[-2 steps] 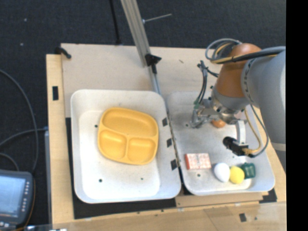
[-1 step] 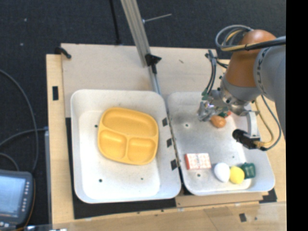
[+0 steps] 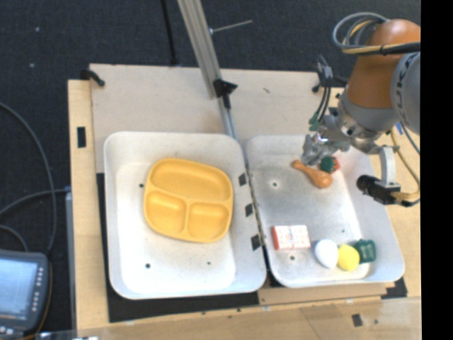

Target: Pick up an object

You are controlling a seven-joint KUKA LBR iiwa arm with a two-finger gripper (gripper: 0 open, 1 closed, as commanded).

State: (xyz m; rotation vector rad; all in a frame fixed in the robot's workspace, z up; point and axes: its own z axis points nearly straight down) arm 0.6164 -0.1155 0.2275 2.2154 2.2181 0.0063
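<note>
Camera view, looking down at a slant. One arm [image 3: 375, 76], grey with an orange band, reaches in from the right. Its tool [image 3: 316, 149] hangs low over the far part of the right bin [image 3: 368, 204]. How far the tool is open: cannot tell, the wrist hides it; nothing is seen gripped in it.

Count, right bin: six things.
- One orange, pear-shaped piece [image 3: 314, 173], lying just below the tool toward the camera, tip close under it; touching or not, cannot tell.
- One small green and red thing [image 3: 328, 164], just beside the tool on its right, against the orange piece.
- One white box with red print [image 3: 291, 237], well apart from the tool, toward the near edge.
- One white egg-like ball [image 3: 325, 253], one yellow ball [image 3: 347, 258], one dark green block [image 3: 365, 249]: a close row to the right of the box, all well apart from the tool.

Count, left bin [image 3: 127, 261]: one thing, a yellow tray with three compartments [image 3: 188, 199], far to the tool's left.

Two bins in all, side by side on one desk [image 3: 156, 98]. One metal rail [image 3: 202, 41] slants up from the desk beyond the bins.
</note>
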